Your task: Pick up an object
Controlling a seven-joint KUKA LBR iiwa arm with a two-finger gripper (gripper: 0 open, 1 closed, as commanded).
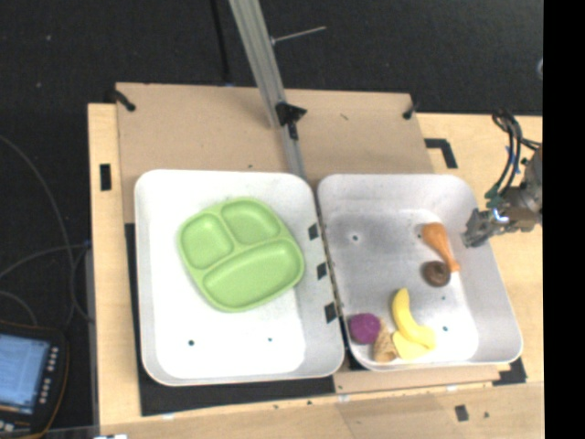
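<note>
The right bin [388, 195] holds an orange carrot [439, 243], a brown round object [437, 273], a yellow banana [409, 322], a purple object [365, 327] and a small tan piece [385, 347]. My gripper [478, 228] hangs at the bin's right rim, just right of the carrot and apart from it. Nothing shows in its grasp.
A green divided plate [240, 252] lies in the left bin [183, 355]. A metal pole [260, 53] slants up from the bench behind the bins. Cables [508, 144] hang near the arm at the right. A screen device [27, 371] sits at the lower left off the bench.
</note>
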